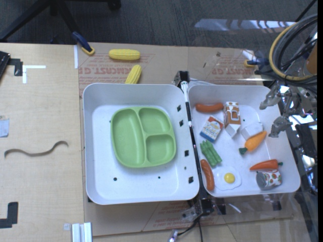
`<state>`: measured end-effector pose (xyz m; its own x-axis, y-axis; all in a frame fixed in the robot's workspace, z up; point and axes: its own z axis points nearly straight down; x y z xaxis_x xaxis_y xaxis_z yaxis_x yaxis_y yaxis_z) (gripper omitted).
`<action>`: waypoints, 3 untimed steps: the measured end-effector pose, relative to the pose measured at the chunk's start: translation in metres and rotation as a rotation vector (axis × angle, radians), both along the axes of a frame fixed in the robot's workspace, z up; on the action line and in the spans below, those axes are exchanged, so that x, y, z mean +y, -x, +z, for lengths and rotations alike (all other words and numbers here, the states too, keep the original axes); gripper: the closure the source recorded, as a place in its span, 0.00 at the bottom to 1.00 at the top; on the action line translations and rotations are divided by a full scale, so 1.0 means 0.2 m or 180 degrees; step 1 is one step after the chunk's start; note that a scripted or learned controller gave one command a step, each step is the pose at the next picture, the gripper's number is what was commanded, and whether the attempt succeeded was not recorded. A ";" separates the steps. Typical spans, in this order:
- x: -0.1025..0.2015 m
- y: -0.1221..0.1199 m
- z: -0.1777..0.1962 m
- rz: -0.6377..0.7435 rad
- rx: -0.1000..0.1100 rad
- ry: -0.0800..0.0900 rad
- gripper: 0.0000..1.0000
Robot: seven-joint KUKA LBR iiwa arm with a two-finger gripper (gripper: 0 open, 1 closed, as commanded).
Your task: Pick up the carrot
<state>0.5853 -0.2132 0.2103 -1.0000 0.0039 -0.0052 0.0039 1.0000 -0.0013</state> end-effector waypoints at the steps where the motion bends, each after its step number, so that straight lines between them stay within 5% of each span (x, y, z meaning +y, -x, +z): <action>1: -0.04 -0.05 -0.59 0.0132 0.0003 0.0000 0.00; 2: -0.04 0.34 -0.59 0.0942 0.0004 0.0002 0.00; 3: -0.04 0.44 -0.55 0.1072 -0.0095 0.0043 0.00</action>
